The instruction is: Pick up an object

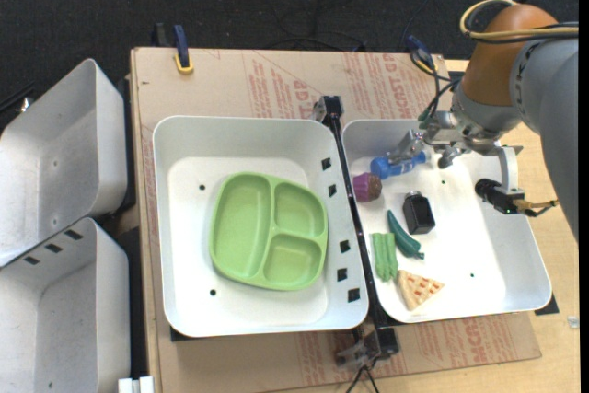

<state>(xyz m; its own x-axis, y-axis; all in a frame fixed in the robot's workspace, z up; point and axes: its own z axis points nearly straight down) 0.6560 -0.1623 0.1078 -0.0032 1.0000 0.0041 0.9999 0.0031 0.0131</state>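
The nearest candidate for the pick is a small blue object (394, 166), lying in the far left part of the right bin (515, 271), just beside the gripper (425, 145); it looks like a light, stiff plastic toy, probably smooth and a little slippery, so I judge it best to take it across its narrow middle. Near it, toward the left wall, lies a purple round piece (366, 187); nearer are a black block (419, 213), a dark green pod (403, 235), a light green piece (384, 255) and a pizza slice toy (420, 290), all small and surely light. The arm reaches in from the right, wrist bent low over the bin's far side; whether the jaws are apart or together I cannot tell. The left bin (175, 198) holds a green divided plate (269, 233).
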